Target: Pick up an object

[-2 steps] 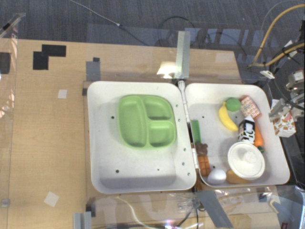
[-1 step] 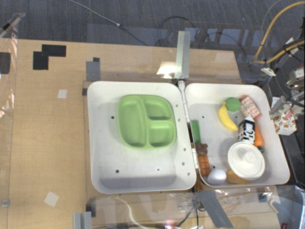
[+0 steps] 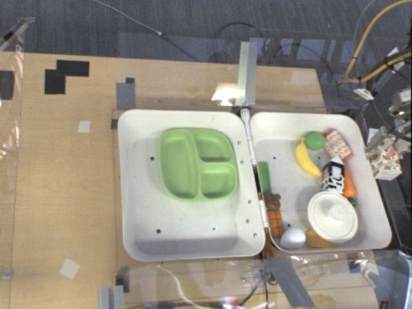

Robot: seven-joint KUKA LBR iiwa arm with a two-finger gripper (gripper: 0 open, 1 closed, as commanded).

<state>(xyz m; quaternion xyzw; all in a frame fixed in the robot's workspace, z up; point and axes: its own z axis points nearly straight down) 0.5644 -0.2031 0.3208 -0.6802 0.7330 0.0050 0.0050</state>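
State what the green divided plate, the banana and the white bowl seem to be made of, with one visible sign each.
Green divided plate: likely moulded plastic, matte, uniform colour with soft rounded dividers.
Banana: probably plastic toy food, smooth and evenly yellow.
White bowl: plastic or ceramic, cannot tell; smooth with a faint sheen.

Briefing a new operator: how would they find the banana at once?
Look in the right bin, among the cluster along its far right side. The banana lies near the top, just below a green ball. It is the one curved yellow thing there.
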